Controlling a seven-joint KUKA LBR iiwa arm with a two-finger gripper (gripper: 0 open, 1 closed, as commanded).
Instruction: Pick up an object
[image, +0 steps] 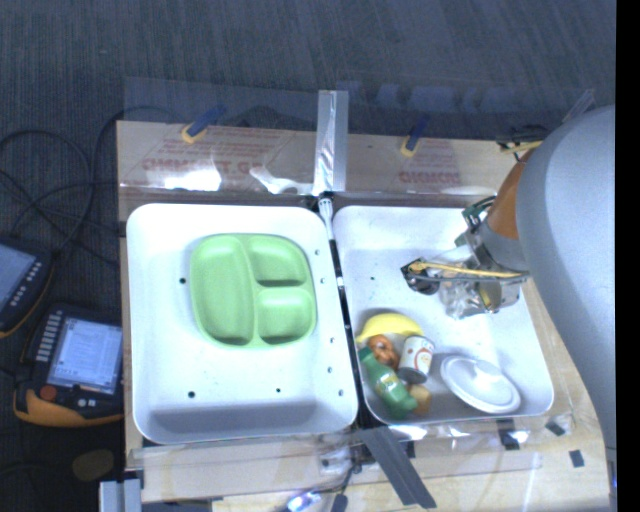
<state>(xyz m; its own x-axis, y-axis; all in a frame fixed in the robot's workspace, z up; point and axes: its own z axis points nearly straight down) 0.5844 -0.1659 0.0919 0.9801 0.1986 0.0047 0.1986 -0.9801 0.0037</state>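
The grey arm (585, 250), bulking large at the right, is reaching in over the right bin (345, 300), its orange band (508, 205) showing just above the wrist. The wrist is angling down and to the left, carrying the gripper (462, 285) low over the bin's upper middle; whether its fingers are apart or together cannot be told, and nothing can be seen between them. Below it, along the bin's near side, a yellow piece (392, 325), a green bottle (388, 388), a small can (417, 357) and a white lid (480, 383) are lying close together, apart from the gripper. In the left bin (150, 300) a green tray (253, 287) is sitting alone near the middle.
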